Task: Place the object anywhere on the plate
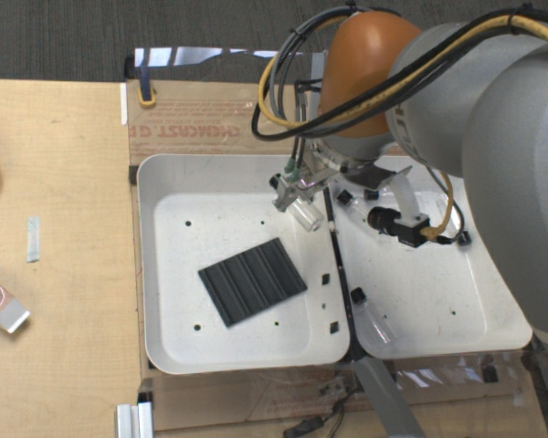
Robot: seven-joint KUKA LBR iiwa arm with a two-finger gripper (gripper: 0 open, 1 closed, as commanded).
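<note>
1. Gripper (299, 201) hung over the left bin (155, 245), near its back right corner, just beside the divide with the right bin (493, 308).
2. Gripper state: couldn't tell, open or closed.
3. Pale translucent piece (307, 215) sat right at the gripper tip. Couldn't tell if it was gripped or part of the tool.
4. Plate (253, 281), a dark ribbed slab, lay flat and skewed mid-bin in the left bin, toward the front. Nothing on it.
5. Piece was well clear of the plate, off its back right corner.
6. Small black bits (326, 279) lay along the left bin's right edge.
7. Arm (475, 108) covered the right bin's back right corner.
</note>
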